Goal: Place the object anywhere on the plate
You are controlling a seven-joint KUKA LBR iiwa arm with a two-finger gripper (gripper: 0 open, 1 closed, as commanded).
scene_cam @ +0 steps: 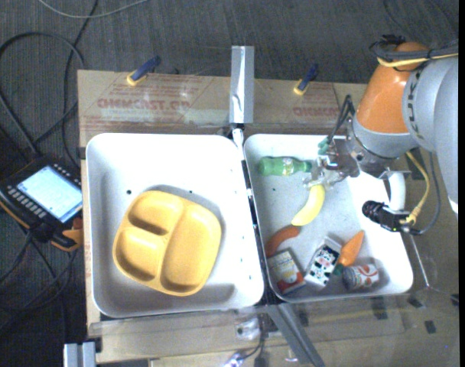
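Overhead view of the bench, with the yellow plate (168, 241) as landmark: it lies in the left bin (102, 159), three compartments up. The right bin (404, 270), on the far side of the plate's dividing wall, holds the loose items: a banana (309, 206), a green bottle (282, 166) beyond it, and, nearer the camera, a red-lidded carton (284, 268), a small printed box (322, 264), a carrot (352, 247) and a can (360, 275). The gripper (333, 164) sits low in the right bin, just above the banana's upper tip and beside the bottle's cap end; whether it is spread or closed cannot be told at this scale, and nothing is seen between it, so treat the object as still lying in the bin. The banana looks the likeliest target (a judgement from position only). To do this step well, you should centre the grasp on the fruit's thick middle rather than its tapering tip, then lift clear of the bin walls before crossing toward the plate. The bins rest on a plywood bench (164, 102) over dark carpet (179, 14) strewn with cables; a pendant (43, 197) lies left of the plate's bin.
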